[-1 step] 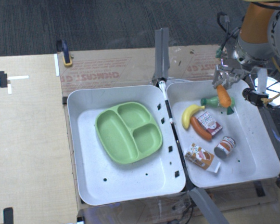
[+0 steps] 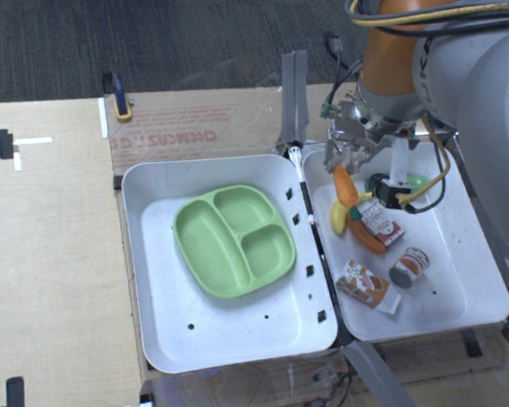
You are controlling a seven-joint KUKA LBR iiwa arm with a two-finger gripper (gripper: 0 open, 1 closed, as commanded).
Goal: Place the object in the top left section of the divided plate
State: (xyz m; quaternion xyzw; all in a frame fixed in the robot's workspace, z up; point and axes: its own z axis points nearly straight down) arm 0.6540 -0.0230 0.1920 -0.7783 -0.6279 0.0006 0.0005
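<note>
We see the grey arm (image 2: 462,59) reaching in from the right, its orange band (image 2: 403,33) high over the back of the right bin (image 2: 473,304). The hand (image 2: 346,158) hangs at that bin's rear left corner, just above the top of an orange carrot (image 2: 345,185). The carrot's upper end sits right at the fingertips, but the wrist and cables crowd that spot, so we cannot tell how far the hand is open or whether it has hold of the carrot.

Just below the carrot lies a yellow banana (image 2: 338,217), touching it, and beside them a small red and white packet (image 2: 379,220) rests over another orange piece (image 2: 367,238). Nearer the front of the bin we see a tan snack box (image 2: 365,284) and a small tipped can (image 2: 409,268), close together but apart.

The green divided plate (image 2: 235,240) lies in the left bin (image 2: 160,337), turned at a slant, with one long section and two smaller ones. All three sections are bare. The two bins stand side by side on the pale wooden surface (image 2: 48,258).
</note>
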